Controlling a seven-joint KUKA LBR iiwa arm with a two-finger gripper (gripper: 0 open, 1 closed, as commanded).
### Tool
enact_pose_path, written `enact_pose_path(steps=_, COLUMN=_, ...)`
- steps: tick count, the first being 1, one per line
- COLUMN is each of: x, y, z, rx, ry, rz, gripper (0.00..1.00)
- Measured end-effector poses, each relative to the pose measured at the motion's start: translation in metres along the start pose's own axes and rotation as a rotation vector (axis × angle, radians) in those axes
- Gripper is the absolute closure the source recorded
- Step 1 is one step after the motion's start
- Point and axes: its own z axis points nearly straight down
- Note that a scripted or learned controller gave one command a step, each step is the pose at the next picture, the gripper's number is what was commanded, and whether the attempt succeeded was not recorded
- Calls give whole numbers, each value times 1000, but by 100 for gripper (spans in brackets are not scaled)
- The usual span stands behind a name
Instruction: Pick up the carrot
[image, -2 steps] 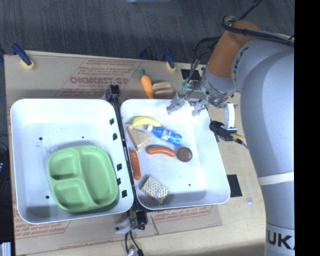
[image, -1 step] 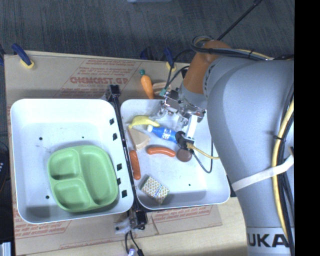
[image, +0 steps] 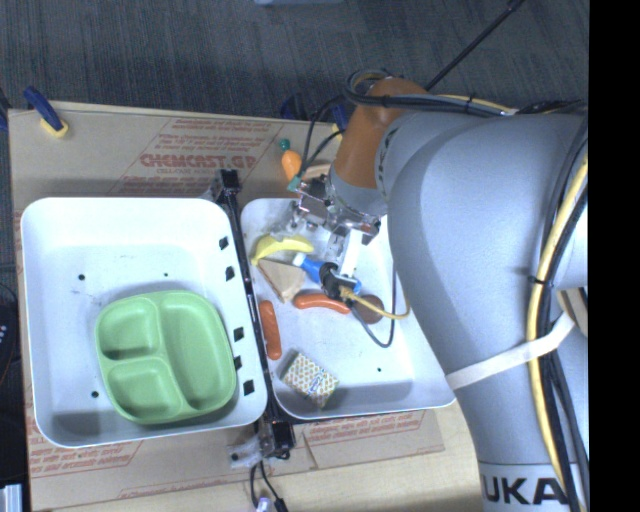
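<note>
The carrot (image: 270, 328), a slim orange stick, lies along the left wall of the right bin (image: 405, 385), pointing from back to front. A second orange-red stick (image: 320, 302) lies crosswise in the middle of that bin. My gripper (image: 326, 232) hangs low over the back of the right bin, just right of a yellow banana (image: 282, 246) and above a blue piece (image: 315, 270). It is well behind the carrot and apart from it. The wrist hides what is directly under it.
A tan wedge (image: 283, 280), a brown item (image: 366, 306) and a patterned box (image: 308, 378) also lie in the right bin. The left bin (image: 60, 240) holds a green divided plate (image: 165, 355). A small orange and green object (image: 290, 163) sits behind the bins.
</note>
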Motion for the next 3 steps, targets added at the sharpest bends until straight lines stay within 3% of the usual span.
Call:
enact_pose_path(steps=1, x=38, y=-19, z=-95, rx=10, ry=-3, rz=154, gripper=0)
enact_pose_path(steps=2, x=3, y=1, z=-17, rx=-6, ry=5, rz=380, gripper=0)
enact_pose_path(steps=3, x=3, y=-3, z=-21, rx=10, ry=-1, rz=375, gripper=100)
